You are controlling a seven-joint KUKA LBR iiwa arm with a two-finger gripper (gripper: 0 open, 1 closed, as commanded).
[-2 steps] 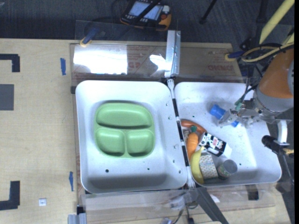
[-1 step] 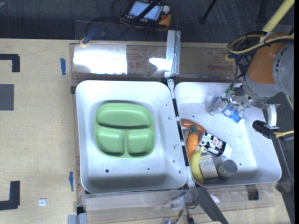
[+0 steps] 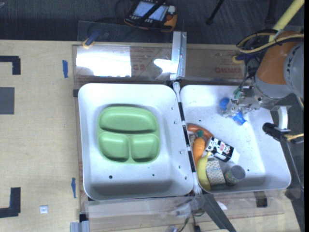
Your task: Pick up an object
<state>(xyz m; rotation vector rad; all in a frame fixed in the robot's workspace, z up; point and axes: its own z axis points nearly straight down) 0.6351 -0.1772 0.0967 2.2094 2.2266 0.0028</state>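
We see the hand (image 3: 237,105) low in the right bin (image 3: 270,173) over a small blue object (image 3: 225,102), its spread impossible to tell, and we judge it could slip off something so small, leaving the carrot (image 3: 198,146) and banana (image 3: 203,170) cluster nearer us untouched.

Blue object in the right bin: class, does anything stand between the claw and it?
Nothing visible does. The claw hangs directly over the blue object in the right bin. The carrot, banana and other items lie apart, nearer the bin's front left.
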